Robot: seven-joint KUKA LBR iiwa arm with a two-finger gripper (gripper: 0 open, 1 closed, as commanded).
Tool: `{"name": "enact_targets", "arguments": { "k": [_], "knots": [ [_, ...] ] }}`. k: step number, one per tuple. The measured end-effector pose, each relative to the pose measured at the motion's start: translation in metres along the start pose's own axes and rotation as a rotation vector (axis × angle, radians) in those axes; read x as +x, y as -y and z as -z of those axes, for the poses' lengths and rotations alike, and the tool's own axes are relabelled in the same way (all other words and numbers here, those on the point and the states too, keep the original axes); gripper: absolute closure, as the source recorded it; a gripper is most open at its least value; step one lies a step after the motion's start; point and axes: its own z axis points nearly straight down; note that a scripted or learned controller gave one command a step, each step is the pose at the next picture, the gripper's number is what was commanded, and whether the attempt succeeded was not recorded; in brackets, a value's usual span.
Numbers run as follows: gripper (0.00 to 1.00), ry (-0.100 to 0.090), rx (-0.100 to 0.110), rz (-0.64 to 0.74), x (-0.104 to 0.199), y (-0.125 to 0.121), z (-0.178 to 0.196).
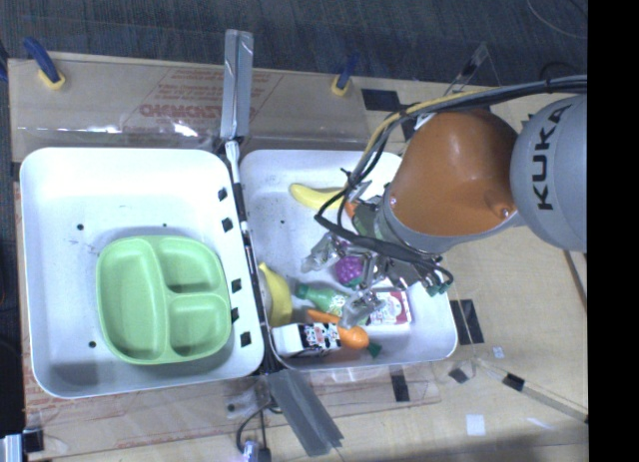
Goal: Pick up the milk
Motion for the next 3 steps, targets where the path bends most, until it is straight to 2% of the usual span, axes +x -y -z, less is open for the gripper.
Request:
{"name": "enact_targets", "arguments": {
  "k": [1,2,3],
  "knots": [
    [0.0,-0.001,0.0,-0.22,0.027,0.04,-0.024],
    [0.0,0.003,0.002,-0.206,-0.032,0.067,-0.009],
    [0.0,0.017,0.018,0.001,0.001,0.022,-0.079]
  ]
}}
